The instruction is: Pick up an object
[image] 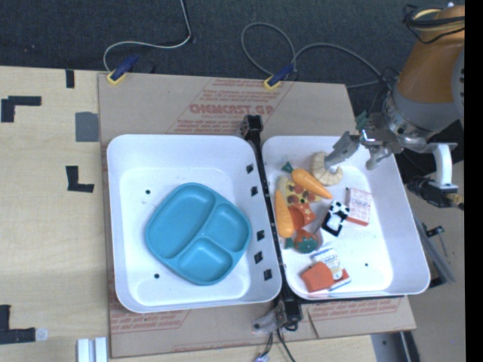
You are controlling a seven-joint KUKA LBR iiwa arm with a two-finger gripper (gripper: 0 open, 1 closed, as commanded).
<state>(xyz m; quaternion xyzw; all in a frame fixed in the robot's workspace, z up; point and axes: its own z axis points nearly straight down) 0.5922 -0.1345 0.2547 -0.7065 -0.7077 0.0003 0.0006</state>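
Your gripper (356,148) hangs over the upper right corner of the right bin (400,225), its two grey metal fingers (341,148) spread apart with nothing between them. One finger points down toward a pale, lumpy cream-coloured piece (326,169) lying just below it; you can't tell from here whether they touch.

Look at the pile in that bin. A smooth orange carrot (311,182), tapered, with a green tuft at its upper end, lies slantwise across the heap. Beside it, near the divider, sits a glossy yellow-orange rounded piece (284,219), and below that a small red and teal toy (306,238) whose shape is hard to read. A little black and white block (336,219) sits to the right of the heap, touching a flat red and white printed card (359,204). Near the front wall lies an orange packet (321,275) with white edges.

The left bin (124,157) holds a matte blue plastic tray (198,233), rounded, divided into three compartments, turned at a slant.

Both bins rest on a brown cardboard sheet (219,104) with red print, held by two blue and yellow clamps (280,75) at its far edge.
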